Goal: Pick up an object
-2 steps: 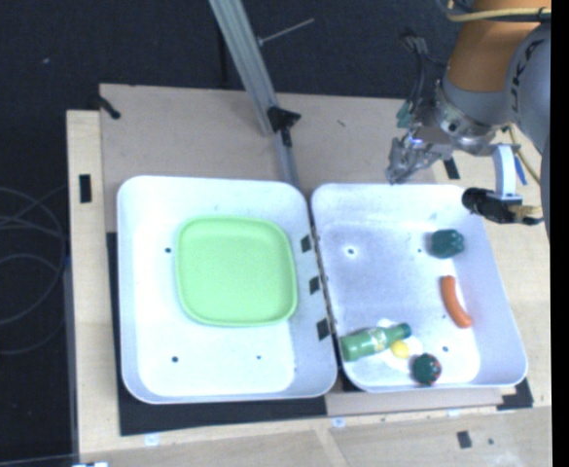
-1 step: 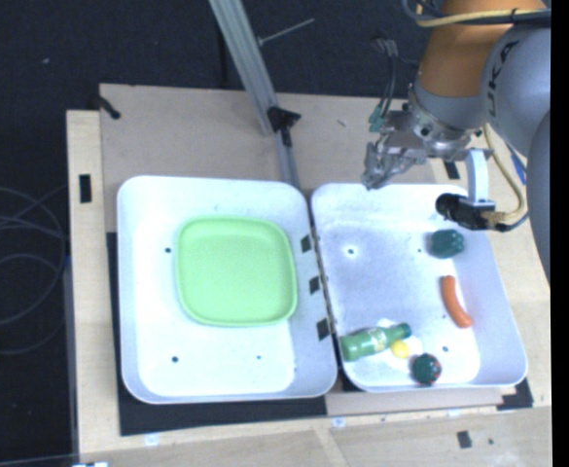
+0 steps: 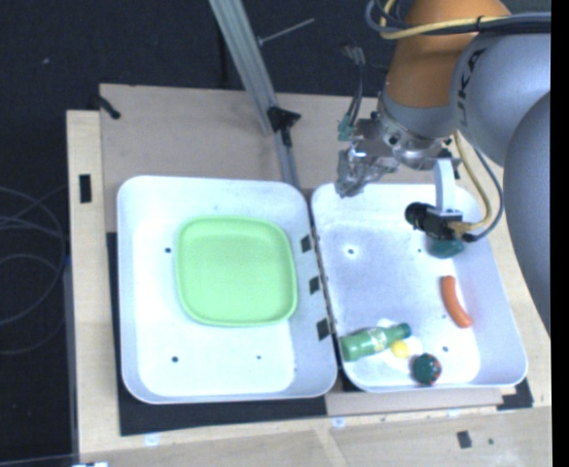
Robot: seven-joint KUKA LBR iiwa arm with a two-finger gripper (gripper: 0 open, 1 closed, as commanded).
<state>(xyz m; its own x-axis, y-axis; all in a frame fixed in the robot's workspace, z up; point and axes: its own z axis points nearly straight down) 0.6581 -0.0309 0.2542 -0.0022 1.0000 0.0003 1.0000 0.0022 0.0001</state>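
The task's candidates lie in the right bin (image 3: 498,290), all well below the gripper (image 3: 354,175) and toward the near edge of the counter (image 3: 167,105). A green bottle (image 3: 373,340) lies on its side in the near left corner of that bin, almost straight below the gripper; its label is too small to read. Touching its cap end sits a small yellow piece (image 3: 400,350), and just right of that a dark green ball (image 3: 425,367). An orange sausage-shaped toy (image 3: 455,301) lies apart from them, nearer the bin's right wall. A dark teal object (image 3: 445,245) sits further up, to the right of the gripper and partly under black cabling.

The gripper hangs over the far left corner of the right bin, by the divide between the two bins, with nothing visible between its fingers; whether they stand wide or narrow I cannot tell.

To the gripper's left and lower, the left bin (image 3: 148,212) holds a light green square plate (image 3: 235,269), lying flat in its middle.

The counter is pale wood, with a black mat showing under the bins' near edges. A grey metal pole (image 3: 248,56) slants across the back of the counter to a clamp just left of the gripper. The floor beyond is dark, with loose cables (image 3: 12,251) at far left.
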